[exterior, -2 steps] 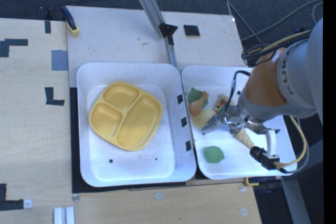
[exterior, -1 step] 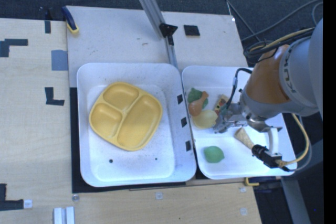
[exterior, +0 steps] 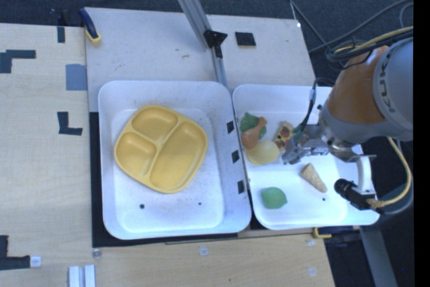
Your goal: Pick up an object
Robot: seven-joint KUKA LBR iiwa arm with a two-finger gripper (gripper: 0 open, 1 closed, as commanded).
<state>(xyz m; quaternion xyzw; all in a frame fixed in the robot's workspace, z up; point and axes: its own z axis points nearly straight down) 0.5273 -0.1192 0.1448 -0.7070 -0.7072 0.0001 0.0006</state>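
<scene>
Camera view: gripper (exterior: 293,152) low in right bin (exterior: 295,96), beside yellow lemon (exterior: 263,153); finger opening cannot be judged. Lemon probably light, rigid, smooth and prone to roll; grip across its middle. Count: one lemon, one green ball (exterior: 273,197), one cone (exterior: 313,177), one yellow tray (exterior: 160,147) in left bin (exterior: 111,144).

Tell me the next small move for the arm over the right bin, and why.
Probably a short descent. The gripper sits low in the right bin, beside the pale yellow round piece and the multicoloured piece; nothing shows between its fingers. The tan wedge and green lump lie farther off, so the yellow piece looks the nearest target.
</scene>
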